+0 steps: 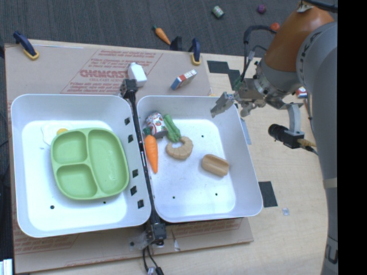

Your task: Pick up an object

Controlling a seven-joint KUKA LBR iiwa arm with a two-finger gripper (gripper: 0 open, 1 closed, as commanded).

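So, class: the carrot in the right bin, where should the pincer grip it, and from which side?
Probably from above, closing across the carrot's thick upper half, just below its green top. It lies flat, lengthwise along the right bin's left wall, tapering toward the near end, so the thin tip offers less hold. The pincer sits at the bin's far right rim.

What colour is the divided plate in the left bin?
Light green; the divided plate shows clearly in the camera view, lying in the white left bin.

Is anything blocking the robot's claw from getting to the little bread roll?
Nothing visible does. The gripper sits over the right bin's upper right rim, and the bread roll lies apart from the other toys on bare bin floor below it.
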